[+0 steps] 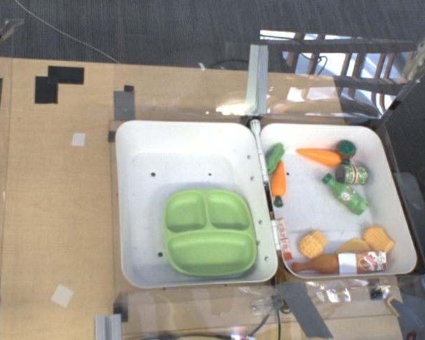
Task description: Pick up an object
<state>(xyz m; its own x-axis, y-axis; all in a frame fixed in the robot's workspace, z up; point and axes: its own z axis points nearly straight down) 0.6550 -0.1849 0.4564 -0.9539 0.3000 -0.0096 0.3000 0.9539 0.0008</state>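
Table [49,211]: two shallow white bins were set side by side on the light wood top, their inner walls touching.
Left bin [138,190]: a green divided plate [211,234] was laid flat in its near half, towards the right wall.
Right bin [382,161]: all the loose objects were gathered here.
Far row: an orange carrot [320,156] was laid crosswise, its green top pointed right; a small can [354,174] was lying just near of that top.
Middle: a green bottle [346,194] was laid at a slant, touching the can.
Left wall: a green pod [273,156] and a smaller orange carrot [278,180] were lined up along the divider.
Near row: a yellow waffle piece [312,244] and a tan biscuit [377,239] were placed apart, with a brown sauce bottle [340,263] laid on its side along the near wall.
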